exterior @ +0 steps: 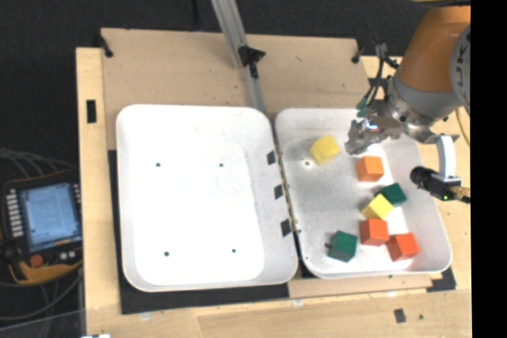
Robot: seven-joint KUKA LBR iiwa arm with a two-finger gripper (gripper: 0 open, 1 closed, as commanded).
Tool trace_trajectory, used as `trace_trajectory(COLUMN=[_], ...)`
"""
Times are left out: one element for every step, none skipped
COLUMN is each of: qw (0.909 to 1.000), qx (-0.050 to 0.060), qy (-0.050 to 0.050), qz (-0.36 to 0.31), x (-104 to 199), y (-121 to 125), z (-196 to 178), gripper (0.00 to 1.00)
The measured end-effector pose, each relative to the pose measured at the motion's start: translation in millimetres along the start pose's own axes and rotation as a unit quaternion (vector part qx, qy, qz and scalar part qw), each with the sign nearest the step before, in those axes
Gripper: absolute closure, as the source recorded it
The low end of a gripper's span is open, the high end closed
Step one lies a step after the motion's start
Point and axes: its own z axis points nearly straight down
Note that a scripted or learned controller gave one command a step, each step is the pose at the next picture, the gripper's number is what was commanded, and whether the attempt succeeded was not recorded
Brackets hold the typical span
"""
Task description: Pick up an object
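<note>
Camera view, yellow block [325, 149] left of end effector [360, 137]

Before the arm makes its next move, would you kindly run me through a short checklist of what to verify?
1. Blocks available in the right bin: ok, seven lie there.
2. Pincer over the right bin: ok, it sits between the yellow block and the orange block.
3. Nothing held between its fingers: cannot tell.
4. Yellow block free of neighbours for a clean grasp: ok, it lies apart.
5. Cluster near the front, green block and red block: not ok, several crowd together.
</note>
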Motion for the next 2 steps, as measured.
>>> trace_trajectory(qw=[1.0,1.0], qx=[0.0,0.0], qy=[0.0,0.0], qz=[0.0,0.0], x=[47.8,98.9], y=[11.2,26.9], z=[-12.7,-21.9], gripper=[1.0,1.0])
